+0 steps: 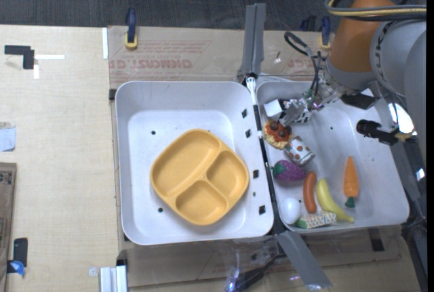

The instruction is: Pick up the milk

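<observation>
The small milk carton lies tilted in the right bin.

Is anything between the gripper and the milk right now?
Partly. The gripper hovers at the right bin's upper left, and the milk lies tilted just below it. The pizza slice sits beside that line, close to the milk's upper left. Nothing lies on the milk.

You see two bins side by side: the left bin holds a divided plate at its centre. In the right bin, toward its left side, the milk carton lies between a pizza slice above and an eggplant below; a carrot sits farther right.
</observation>
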You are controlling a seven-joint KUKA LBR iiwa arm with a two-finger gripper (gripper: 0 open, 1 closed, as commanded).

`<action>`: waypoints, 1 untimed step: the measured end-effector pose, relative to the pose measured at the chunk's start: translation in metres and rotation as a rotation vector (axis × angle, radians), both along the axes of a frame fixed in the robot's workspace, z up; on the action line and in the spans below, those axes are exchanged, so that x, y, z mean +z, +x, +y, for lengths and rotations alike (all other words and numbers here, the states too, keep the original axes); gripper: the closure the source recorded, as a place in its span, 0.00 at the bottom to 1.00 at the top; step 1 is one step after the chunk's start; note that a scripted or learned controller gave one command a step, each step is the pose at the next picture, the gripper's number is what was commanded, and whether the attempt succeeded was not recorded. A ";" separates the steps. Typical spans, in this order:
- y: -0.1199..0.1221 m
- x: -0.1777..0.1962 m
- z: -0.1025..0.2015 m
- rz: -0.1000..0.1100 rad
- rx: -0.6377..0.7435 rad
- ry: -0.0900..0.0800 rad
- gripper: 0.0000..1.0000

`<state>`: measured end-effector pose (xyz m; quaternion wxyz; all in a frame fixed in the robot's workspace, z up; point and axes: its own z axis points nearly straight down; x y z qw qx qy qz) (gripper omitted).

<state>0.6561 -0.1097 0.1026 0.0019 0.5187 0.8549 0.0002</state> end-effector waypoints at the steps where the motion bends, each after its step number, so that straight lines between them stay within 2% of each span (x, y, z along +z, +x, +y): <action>1: 0.001 -0.010 -0.081 0.016 -0.250 0.003 0.00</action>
